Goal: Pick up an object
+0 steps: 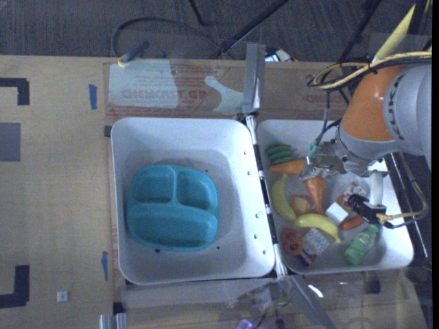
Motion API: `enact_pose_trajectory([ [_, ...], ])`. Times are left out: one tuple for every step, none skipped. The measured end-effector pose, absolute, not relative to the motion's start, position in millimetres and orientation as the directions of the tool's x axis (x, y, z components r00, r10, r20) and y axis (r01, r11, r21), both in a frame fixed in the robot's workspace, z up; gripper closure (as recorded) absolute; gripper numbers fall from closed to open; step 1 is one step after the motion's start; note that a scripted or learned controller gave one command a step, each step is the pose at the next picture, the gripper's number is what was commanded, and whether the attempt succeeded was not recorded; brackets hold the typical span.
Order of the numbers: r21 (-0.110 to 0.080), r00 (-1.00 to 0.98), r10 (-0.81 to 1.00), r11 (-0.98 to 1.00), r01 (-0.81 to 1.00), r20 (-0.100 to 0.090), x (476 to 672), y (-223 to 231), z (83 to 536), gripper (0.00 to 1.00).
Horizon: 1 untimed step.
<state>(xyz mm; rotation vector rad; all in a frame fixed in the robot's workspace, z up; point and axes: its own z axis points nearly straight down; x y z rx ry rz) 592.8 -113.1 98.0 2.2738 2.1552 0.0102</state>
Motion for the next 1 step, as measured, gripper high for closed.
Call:
enact_pose_trajectory([
  [0.0, 0.392, 0.92, -0.392, 0.92, -0.001, 623.3, -78.8, 232.2, 1.0],
])
